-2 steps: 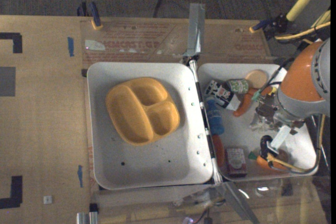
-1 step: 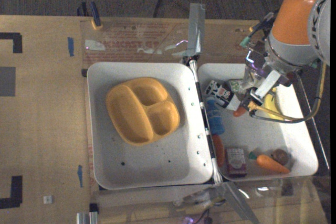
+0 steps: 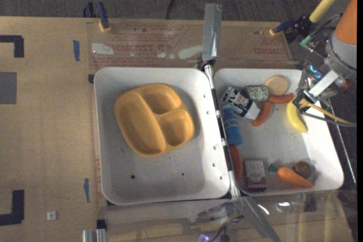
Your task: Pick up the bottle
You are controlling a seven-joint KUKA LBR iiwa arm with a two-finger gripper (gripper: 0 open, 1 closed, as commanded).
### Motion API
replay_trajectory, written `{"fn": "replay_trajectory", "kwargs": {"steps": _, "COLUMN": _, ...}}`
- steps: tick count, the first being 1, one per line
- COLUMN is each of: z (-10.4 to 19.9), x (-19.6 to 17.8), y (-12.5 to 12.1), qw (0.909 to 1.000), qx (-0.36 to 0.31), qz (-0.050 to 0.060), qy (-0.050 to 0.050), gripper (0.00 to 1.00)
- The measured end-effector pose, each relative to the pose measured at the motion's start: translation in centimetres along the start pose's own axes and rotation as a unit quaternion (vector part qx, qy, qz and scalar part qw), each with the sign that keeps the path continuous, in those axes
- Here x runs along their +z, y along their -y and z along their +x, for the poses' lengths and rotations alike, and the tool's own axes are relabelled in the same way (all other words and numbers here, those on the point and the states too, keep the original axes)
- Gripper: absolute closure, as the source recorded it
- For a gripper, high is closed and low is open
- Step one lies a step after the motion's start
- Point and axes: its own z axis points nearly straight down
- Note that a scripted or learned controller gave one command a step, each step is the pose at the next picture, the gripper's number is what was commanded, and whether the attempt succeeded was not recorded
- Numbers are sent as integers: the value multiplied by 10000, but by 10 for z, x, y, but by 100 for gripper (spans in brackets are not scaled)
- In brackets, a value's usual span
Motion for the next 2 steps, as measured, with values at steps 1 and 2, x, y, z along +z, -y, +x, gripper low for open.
{"fn": "replay_trajectory", "kwargs": {"steps": 1, "z": -99, "x": -18, "y": 6, "qw": 9954, "qx": 956, "qz": 21, "qy": 2, "gripper": 100}}
{"fn": "replay_trajectory", "kwargs": {"steps": 2, "z": -98, "x": -28, "y": 6, "qw": 9956, "qx": 939, "qz": 26, "qy": 10, "gripper": 100}}
